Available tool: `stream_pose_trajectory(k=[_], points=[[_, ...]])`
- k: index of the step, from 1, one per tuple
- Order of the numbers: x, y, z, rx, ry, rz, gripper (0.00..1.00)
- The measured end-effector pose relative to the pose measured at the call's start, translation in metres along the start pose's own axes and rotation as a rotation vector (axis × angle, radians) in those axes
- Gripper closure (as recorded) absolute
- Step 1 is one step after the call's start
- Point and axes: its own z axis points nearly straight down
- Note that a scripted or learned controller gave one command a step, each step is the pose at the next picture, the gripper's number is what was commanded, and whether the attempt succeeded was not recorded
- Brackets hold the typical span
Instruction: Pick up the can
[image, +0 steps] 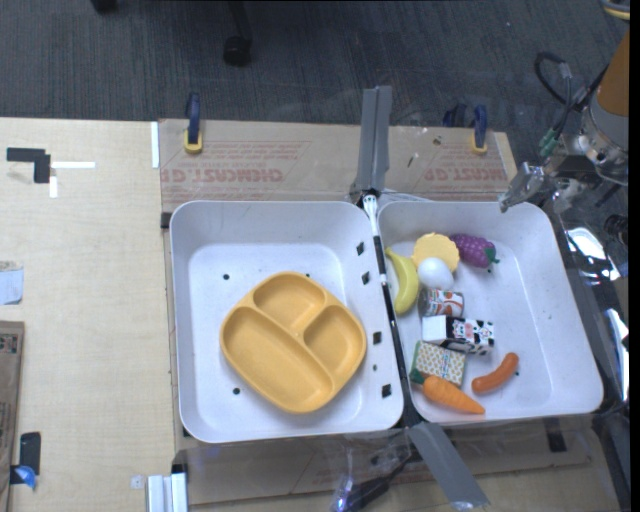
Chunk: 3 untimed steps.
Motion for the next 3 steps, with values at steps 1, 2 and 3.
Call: stream_pose_trajectory(k=[1, 2, 3], points=[[0.075, -0.033, 0.156, -0.001, 0.000, 0.020, 0.00], [0.081, -0.092, 0.157, 0.000, 0.001, -0.154, 0.00], [0.088, -0.167, 0.154, 0.001, 0.002, -0.222, 0.00]])
